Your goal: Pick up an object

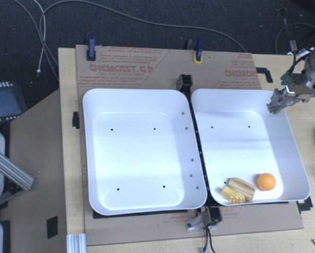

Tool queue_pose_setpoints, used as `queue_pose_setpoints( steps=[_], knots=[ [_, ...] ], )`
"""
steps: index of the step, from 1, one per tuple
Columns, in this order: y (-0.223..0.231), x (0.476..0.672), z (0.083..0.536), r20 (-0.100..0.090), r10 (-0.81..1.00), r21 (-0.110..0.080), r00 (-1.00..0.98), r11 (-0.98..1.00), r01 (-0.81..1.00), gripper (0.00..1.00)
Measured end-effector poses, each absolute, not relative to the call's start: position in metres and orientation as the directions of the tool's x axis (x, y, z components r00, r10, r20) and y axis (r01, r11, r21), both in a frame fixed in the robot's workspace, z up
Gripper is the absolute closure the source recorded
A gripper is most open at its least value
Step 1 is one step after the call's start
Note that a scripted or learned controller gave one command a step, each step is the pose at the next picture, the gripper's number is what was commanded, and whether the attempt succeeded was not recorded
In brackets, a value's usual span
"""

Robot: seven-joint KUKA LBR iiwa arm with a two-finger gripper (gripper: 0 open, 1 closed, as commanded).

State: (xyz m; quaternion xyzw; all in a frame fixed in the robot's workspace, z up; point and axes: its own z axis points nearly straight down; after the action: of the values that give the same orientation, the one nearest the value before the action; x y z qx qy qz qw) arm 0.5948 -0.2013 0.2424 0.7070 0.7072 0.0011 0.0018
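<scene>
The claw [277,102] is hovering over the far right corner of the right bin [242,141], reaching in from the bench's right side; whether it is spread or pressed together cannot be told from this angle, and nothing is showing between its tips. It is sitting well apart from anything it could lift, which suggests the approach is not yet begun.

The candidates are lying at the opposite, near end of the same bin: an orange ball [266,182] near the right corner, and just beside it to the left a tan block [240,185] with a yellow studded piece [233,194] touching its near edge. They are bunching against the low front wall, probably where the bin's slope is letting them settle. The ball, standing slightly free, is looking like the easier target.

The left bin [141,152] is lying alongside, the two rims touching. Both are resting on a printed board [147,67] held by blue clamps [91,46], on a pale bench [68,141]. Cables [41,20] are trailing across dark carpet [147,9] beyond.
</scene>
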Motion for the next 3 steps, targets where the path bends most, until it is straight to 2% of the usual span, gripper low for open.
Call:
queue_pose_setpoints(
  steps=[1, 3],
  knots=[
    [-0.158, 0.597, 0.237, 0.001, 1.0, 0.001, -0.003, 0.003, 1.0, 1.0],
    [-0.044, 0.604, 0.232, 0.002, 1.0, 0.001, -0.006, 0.006, 1.0, 1.0]
  ],
)
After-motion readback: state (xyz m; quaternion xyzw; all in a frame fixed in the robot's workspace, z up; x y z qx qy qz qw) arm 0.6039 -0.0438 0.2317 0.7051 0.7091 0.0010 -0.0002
